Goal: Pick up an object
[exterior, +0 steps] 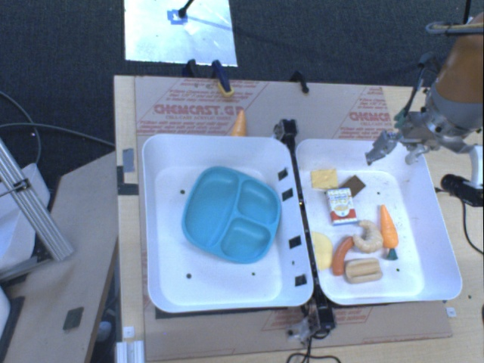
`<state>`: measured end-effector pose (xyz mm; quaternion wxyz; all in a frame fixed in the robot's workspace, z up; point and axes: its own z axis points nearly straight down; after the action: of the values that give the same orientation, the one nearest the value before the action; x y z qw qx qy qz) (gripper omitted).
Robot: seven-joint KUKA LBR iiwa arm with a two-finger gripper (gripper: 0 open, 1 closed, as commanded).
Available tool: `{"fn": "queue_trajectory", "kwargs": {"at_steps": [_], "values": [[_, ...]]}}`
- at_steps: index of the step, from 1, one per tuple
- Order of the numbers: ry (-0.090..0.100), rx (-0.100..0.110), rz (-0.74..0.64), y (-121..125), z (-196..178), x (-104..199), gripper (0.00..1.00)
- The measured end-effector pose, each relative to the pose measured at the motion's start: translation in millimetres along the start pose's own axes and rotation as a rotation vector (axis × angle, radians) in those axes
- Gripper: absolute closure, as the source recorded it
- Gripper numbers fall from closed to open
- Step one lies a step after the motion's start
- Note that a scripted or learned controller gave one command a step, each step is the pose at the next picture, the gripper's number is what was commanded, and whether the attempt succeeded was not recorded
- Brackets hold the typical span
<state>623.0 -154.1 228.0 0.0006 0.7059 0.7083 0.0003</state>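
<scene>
Several toy foods (pixel 355 233) lie below the hand (pixel 397 146).

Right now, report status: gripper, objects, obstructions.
Gripper above right bin's far edge, nothing between its fingers. Toy foods lie in that bin, carrot nearest. Blue tray in left bin. No obstruction.

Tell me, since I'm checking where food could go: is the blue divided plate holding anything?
Empty. The blue divided plate lies flat in the left bin, and all three of its compartments show bare blue.
</scene>
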Motion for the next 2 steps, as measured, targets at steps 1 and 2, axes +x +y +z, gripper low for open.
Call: {"fn": "queue_trajectory", "kwargs": {"at_steps": [1,2], "values": [[0.003,0.009,0.002,-12.9,114.9,11.4,0.0],[-0.003,-0.01,-0.007,19.8,140.8,72.5,0.0]]}}
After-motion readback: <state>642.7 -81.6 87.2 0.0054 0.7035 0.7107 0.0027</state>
